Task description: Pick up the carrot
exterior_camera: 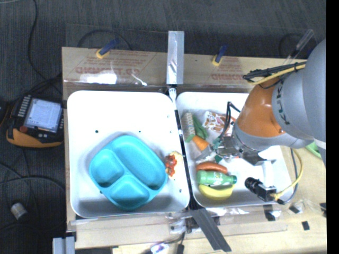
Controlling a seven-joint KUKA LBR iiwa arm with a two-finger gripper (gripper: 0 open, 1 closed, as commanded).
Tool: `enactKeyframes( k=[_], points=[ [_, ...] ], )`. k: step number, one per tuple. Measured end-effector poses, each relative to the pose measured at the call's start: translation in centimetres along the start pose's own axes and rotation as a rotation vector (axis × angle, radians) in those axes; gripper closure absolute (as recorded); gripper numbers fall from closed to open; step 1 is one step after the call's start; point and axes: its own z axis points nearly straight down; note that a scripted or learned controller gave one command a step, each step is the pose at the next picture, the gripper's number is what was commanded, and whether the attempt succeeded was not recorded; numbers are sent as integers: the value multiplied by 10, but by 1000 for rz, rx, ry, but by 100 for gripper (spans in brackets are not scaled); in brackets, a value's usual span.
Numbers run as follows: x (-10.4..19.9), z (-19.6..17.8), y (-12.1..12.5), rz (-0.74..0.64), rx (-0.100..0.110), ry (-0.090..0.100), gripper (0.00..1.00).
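1 fixed camera looks down, perhaps slightly slanted, on 2 bins (74,142).

Two bins sit side by side below me: the left bin (79,142) holds a divided tray (127,171), with a small item (171,164) just beside the tray against the bin's right wall. In the right bin (283,184), the carrot (199,142) lies near the left wall, beside a packet (214,121). Nearer the front edge a sausage (212,166), a bottle (216,179) and a banana (214,191) lie stacked close together, and my gripper (225,146) hangs just right of the carrot.
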Motion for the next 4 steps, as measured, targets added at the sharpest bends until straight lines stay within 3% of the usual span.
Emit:
enactKeyframes(
  k=[1,2,3,4],
  points=[
    [1,-8,0,-1,1,2,100],
    [1,-8,0,-1,1,3,0],
    [-10,3,54,-61,-10,-2,0],
    [-8,-6,55,-61,-13,1,100]
  ],
)
